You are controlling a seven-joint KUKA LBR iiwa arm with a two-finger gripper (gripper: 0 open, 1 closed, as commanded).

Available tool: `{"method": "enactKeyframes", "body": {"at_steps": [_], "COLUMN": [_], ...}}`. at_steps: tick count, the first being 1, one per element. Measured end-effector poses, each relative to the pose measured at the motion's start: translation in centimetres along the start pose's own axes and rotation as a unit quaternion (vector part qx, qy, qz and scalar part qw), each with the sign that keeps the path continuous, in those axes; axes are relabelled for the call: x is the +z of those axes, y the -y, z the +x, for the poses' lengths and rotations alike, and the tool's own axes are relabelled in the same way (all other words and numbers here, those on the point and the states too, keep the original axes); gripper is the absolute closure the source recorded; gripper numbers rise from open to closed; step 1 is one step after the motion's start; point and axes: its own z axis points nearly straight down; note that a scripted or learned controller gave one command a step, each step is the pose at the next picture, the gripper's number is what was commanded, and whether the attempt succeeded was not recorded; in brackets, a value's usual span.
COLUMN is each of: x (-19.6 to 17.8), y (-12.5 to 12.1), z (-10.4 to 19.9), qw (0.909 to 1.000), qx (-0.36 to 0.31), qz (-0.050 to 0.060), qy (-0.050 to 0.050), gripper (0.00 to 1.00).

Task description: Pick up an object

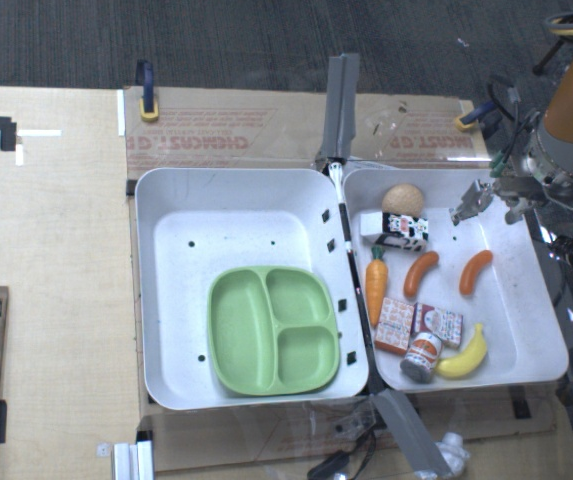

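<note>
While the claw hangs high:
Claw (pixel 488 200): fingers spread, holding nothing.
Nearest target: sausage (pixel 475 270) just below it.
Further off: banana (pixel 463 353), can (pixel 422 356), left and lower.
Risk: rounded sausage could roll or squirt from closing fingers.

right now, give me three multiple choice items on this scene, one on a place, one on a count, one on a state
1. Where does the green divided plate lie?
A. in the left bin
B. in the right bin
C. on the bench

2. How many sausages lie in the right bin?
A. one
B. two
C. four

3. How does the can rest?
A. upright
B. tipped on its side
C. stacked on the banana

Key: 1 A, the plate sits on the floor of the left bin. 2 B, one sausage lies beside the other sausage. 3 B, its round end faces out next to the banana.
</note>
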Motion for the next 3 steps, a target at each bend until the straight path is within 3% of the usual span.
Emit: {"method": "enactKeyframes", "body": {"at_steps": [1, 2, 3], "x": [9.4, 8.6, -1.4], "y": [2.6, 2.7, -4.5], "z": [-3.0, -3.2, 1.9], "qw": [0.9973, 0.9973, 1.0], "qx": [0.074, 0.074, -0.001], "qz": [-0.001, -0.001, -0.001], "qy": [-0.005, -0.003, 0.001], "gripper": [0.0, 1.0, 1.0]}}
